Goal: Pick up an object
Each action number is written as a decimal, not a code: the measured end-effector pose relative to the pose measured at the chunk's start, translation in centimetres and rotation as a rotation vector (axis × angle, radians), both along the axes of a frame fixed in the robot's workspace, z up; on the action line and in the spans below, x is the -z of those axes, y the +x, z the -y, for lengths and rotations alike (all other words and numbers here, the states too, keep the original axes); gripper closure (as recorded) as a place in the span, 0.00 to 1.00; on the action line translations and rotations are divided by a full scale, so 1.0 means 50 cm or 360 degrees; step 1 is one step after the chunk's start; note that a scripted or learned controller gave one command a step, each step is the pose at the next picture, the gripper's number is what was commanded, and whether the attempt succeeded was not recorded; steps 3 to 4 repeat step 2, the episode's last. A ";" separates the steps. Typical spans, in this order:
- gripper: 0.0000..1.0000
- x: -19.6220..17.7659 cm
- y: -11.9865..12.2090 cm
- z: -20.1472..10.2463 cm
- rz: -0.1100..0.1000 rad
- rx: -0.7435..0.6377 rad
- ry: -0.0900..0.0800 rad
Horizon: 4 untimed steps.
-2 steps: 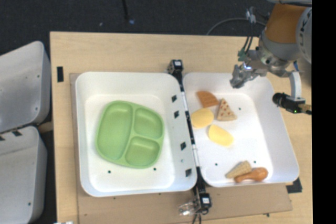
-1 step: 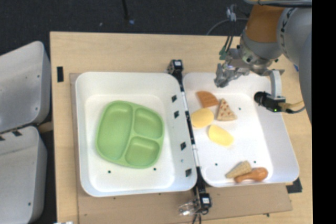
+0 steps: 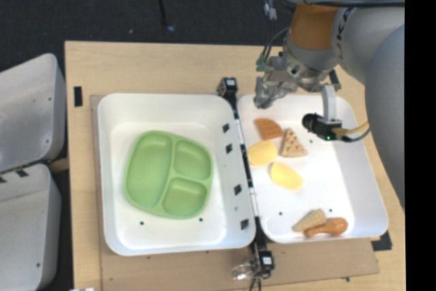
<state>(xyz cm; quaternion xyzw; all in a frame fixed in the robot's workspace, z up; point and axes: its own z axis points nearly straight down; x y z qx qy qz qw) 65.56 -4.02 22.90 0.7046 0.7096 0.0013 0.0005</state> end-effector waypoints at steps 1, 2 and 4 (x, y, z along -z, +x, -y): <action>1.00 -0.016 0.015 -0.122 0.0000 -0.0001 0.0000; 1.00 -0.036 0.023 -0.219 -0.0001 0.0001 0.0000; 1.00 -0.036 0.023 -0.219 -0.0001 0.0001 0.0000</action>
